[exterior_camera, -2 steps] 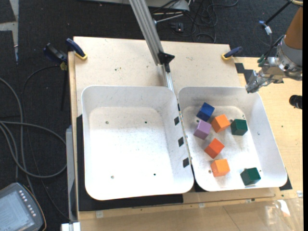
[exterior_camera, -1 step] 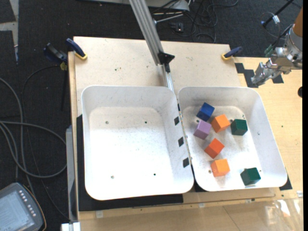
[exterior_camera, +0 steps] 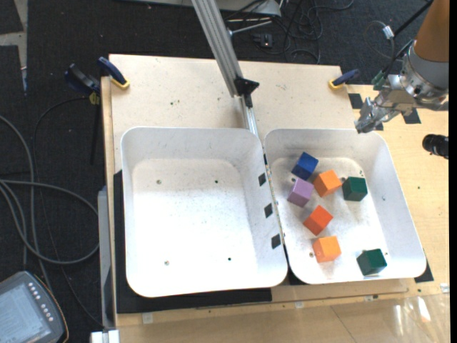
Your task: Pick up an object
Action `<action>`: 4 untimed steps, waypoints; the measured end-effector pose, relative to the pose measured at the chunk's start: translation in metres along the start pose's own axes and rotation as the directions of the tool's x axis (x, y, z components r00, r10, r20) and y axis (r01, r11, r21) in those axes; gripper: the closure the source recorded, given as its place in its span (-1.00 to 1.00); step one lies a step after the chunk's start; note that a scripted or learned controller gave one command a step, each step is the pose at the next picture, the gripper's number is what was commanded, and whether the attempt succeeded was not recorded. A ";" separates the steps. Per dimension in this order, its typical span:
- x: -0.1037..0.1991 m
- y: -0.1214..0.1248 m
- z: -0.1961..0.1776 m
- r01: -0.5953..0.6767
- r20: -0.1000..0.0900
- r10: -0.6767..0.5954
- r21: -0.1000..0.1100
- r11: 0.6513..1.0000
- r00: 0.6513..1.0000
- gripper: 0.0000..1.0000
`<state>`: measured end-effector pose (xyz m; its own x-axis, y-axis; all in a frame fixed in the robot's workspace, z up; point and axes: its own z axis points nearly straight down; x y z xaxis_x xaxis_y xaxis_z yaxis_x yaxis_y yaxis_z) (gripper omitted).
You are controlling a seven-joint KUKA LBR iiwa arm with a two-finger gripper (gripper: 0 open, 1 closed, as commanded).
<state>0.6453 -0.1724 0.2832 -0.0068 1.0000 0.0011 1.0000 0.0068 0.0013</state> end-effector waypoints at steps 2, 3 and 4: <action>0.105 -0.027 0.016 0.001 -0.001 -0.001 0.003 1.000 1.000 1.00; 0.146 -0.043 0.018 0.000 0.000 0.000 0.003 1.000 1.000 1.00; 0.205 -0.066 0.027 0.002 -0.001 -0.002 0.003 1.000 1.000 1.00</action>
<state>0.5775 0.0324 0.2560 -0.0085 1.0000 0.0022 1.0000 0.0085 -0.0021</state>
